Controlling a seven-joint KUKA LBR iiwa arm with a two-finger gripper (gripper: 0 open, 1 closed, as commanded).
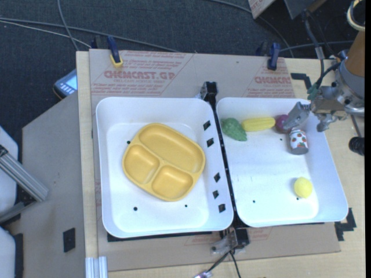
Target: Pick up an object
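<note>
Hovering pincer (308, 116), grip state unclear, just above spotted object (298, 142) in right bin (330, 210)

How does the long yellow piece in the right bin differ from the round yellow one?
The long yellow corn-shaped piece is stretched out and lies near the bin's far edge, beside a green leafy piece. The round yellow lemon-like ball is compact and sits alone toward the near side. Both are yellow.

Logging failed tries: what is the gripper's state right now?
Gripper: over the right bin's far corner; open or shut cannot be told.
</note>
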